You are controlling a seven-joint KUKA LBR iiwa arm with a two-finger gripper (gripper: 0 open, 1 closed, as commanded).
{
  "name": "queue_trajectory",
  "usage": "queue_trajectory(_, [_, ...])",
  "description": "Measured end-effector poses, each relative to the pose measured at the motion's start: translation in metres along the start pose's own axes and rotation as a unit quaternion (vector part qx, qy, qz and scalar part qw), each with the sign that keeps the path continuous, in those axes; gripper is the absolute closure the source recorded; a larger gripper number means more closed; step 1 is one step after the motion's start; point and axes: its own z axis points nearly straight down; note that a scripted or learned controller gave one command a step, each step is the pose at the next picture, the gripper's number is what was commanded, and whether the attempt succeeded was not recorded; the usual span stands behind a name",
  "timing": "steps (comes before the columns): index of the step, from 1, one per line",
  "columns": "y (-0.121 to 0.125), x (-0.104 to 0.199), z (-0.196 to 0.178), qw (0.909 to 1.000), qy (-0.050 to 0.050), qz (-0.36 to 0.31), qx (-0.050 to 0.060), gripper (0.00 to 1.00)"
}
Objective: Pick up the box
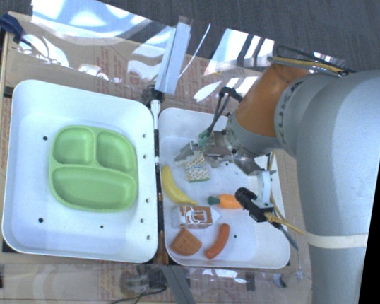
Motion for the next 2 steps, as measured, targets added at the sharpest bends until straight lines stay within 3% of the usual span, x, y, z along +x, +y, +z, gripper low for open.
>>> queue_trajectory(1, [0.0005, 0.0, -0.0096, 1.0, -0.001, -0.001, -0.001, 1.0])
queue_trajectory(2, [0.0005, 0.0, -0.0096, 1.0, -0.001, -0.001, -0.001, 0.0])
